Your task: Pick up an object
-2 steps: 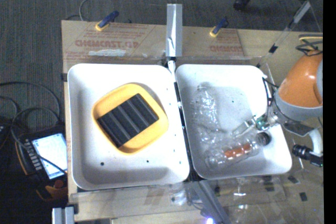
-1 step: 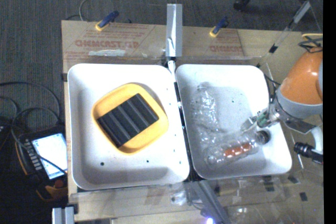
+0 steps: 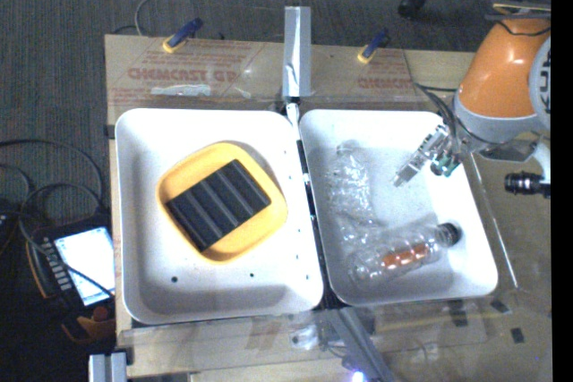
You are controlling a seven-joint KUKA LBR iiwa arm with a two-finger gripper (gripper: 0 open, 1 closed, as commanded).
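Hovering over the right bin (image 3: 466,277) at right of frame, the gripper (image 3: 421,161) is positioned; its state cannot be told. A clear plastic bottle (image 3: 403,253) is laid at lower right.

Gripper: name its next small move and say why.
Probably move the gripper down and toward the near side, over the bottle. It hangs above the right bin's far part with nothing between its fingers, while the bottle lies near the front wall.
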